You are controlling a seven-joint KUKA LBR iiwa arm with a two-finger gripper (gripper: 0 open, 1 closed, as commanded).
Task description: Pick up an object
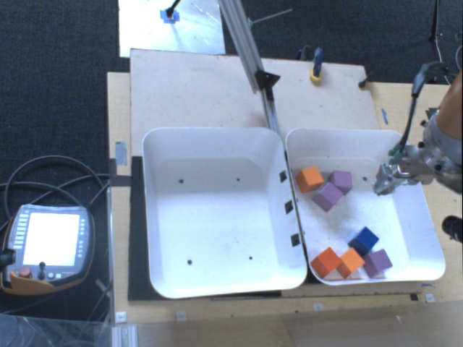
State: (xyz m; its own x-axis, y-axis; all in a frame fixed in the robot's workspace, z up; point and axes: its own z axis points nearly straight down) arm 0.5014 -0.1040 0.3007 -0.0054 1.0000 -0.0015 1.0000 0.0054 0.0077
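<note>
The right bin point(419, 215) holds several small blocks. An orange block point(310, 178) and two purple blocks point(341, 180) point(328, 195) lie near its back left. A blue block point(364, 240), two orange blocks point(327, 262) point(351, 262) and a purple block point(377, 262) cluster at its front. My gripper point(383, 181) hangs over the right bin's back right part, to the right of the purple blocks and apart from them. Nothing shows between its fingers.
The left bin point(155, 194) stands beside the right one, sharing a middle rim. A slanted metal pole point(246, 42) crosses the back board. A teach pendant point(47, 248) with cables lies left of the bench. A yellow-and-blue clamp point(317, 69) sits at the back.
</note>
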